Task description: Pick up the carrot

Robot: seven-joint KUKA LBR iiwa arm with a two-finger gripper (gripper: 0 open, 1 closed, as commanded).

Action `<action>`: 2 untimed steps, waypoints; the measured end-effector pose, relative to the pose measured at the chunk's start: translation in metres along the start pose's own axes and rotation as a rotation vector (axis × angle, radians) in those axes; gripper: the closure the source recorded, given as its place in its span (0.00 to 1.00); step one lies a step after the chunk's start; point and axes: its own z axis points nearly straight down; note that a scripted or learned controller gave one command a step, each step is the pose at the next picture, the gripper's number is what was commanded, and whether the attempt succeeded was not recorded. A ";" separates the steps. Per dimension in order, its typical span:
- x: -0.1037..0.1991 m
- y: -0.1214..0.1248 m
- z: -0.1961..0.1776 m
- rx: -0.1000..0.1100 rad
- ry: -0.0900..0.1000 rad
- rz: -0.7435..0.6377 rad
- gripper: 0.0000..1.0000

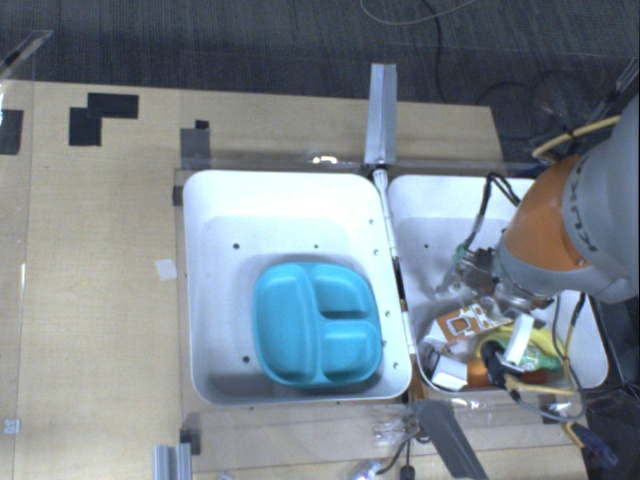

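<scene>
Camera view: it looks down on a pale wooden bench [100, 288] that carries two white bins side by side.
Left bin [200, 268]: it holds a blue plate [315, 323] with three compartments. The plate lies flat near the bin's near edge, closer to the wall shared with the other bin.
Right bin [430, 218]: its far half is bare white. Several small things are crowded together at its near edge.
Arm [560, 233]: it comes in over the right edge of the right bin, and the orange band is above the middle of this bin.
Gripper [487, 308]: it is low over the crowded near part of the right bin, right above the small things. I cannot tell whether it is open or closed, because the wrist and the clutter hide this. I see nothing clearly held in it.
Carrot [479, 373]: a small orange piece lying on the floor of the right bin, close to the near edge and about in the middle of it. It is just beside the gripper, on the near side. I cannot tell whether they touch.
Card [462, 324]: a white card with brown print, lying flat just beyond the carrot, toward the shared wall.
Green thing [541, 365]: it lies toward the near right corner, beside the carrot.
Yellow thing [543, 340]: it is touching the green thing on its far side.
White packet [447, 373]: it lies at the near edge, between the carrot and the shared wall.
Metal bar [382, 118]: it stands at the far edge of the bench, in line with the shared wall.
</scene>
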 end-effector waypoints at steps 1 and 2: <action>-0.002 0.001 -0.012 -0.003 -0.003 0.001 1.00; 0.022 0.060 0.007 0.022 -0.008 0.407 1.00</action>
